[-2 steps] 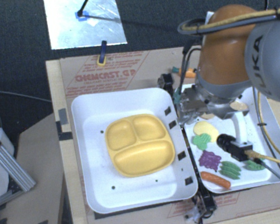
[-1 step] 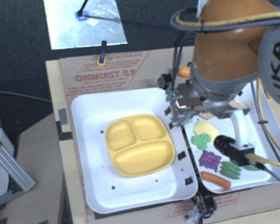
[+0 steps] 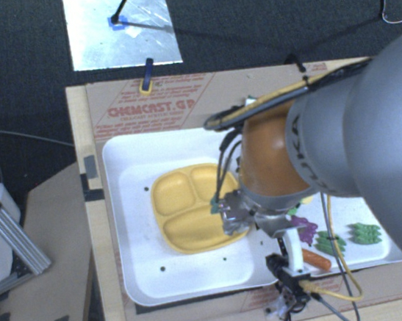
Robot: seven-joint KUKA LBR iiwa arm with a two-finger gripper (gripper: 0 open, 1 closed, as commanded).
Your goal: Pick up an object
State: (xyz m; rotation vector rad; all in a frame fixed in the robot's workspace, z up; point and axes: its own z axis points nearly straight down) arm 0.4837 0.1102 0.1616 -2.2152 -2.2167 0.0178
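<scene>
Lying in the left bin, a yellow divided plate is seen towards that bin's right side. The hand is placed at the plate's right edge, below the grey and orange arm; whether it is open or closed cannot be told. In the right bin, a purple piece, an orange carrot and a green piece are found.
</scene>
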